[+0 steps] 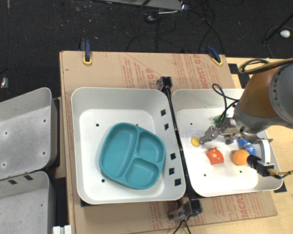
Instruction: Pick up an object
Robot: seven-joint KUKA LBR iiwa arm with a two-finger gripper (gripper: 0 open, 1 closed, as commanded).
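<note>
Teal plate [132, 155] is lying in the left bin [83, 130]. Right of it, the gripper [208, 135] is hovering over the yellow ball [195, 141], grip state untellable; descending centred should be helping.

One fixed cam above the bench [136, 62], looking down at a slant — mid distance, both bins [88, 101] in frame, arm [271, 99] entering from right.
</note>
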